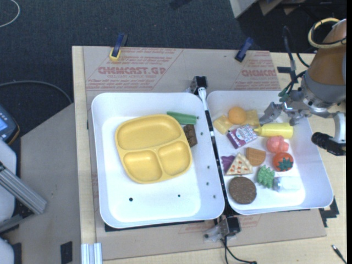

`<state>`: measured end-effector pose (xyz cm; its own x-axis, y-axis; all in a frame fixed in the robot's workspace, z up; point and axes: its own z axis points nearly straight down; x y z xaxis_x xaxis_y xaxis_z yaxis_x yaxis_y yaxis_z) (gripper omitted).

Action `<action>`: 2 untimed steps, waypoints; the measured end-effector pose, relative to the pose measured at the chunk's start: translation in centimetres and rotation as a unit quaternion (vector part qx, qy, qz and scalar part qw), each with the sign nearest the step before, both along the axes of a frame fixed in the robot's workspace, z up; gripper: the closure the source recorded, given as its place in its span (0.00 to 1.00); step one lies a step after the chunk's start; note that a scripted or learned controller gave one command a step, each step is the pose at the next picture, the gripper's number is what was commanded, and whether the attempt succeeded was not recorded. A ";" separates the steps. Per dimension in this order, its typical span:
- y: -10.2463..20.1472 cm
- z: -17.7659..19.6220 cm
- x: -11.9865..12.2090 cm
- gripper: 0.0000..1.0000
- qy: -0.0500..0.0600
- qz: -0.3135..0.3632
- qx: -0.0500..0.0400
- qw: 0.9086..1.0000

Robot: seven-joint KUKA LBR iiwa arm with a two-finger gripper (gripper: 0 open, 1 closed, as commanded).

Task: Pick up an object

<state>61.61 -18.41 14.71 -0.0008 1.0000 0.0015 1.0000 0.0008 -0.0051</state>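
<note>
My gripper (279, 113) hangs over the far part of the right bin (314, 194), just above the yellow banana-shaped toy (274, 130). Its fingers (269, 114) look spread, with nothing between them. Below it lie several toy foods: an orange ball (237, 115), a yellow block (221, 125), a purple packet (242, 135), a pink piece (277, 144), a red strawberry (283, 161), a pizza slice (238, 166), a green broccoli (266, 176) and a brown cookie (242, 190).
The left bin (113, 202) holds a yellow divided plate (153, 148), with a green bean (182, 116) and a brown block (190, 135) at its far right edge. Clamps (116, 47) pin the cardboard behind the bins.
</note>
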 end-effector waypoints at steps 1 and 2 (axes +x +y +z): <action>0.2 -4.5 1.5 0.00 -0.011 0.002 -0.004 1.000; 0.2 -6.2 1.6 0.00 -0.003 0.001 -0.001 1.000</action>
<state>63.21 -18.17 8.50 -0.0027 1.0000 -0.0014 1.0000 0.0027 0.0014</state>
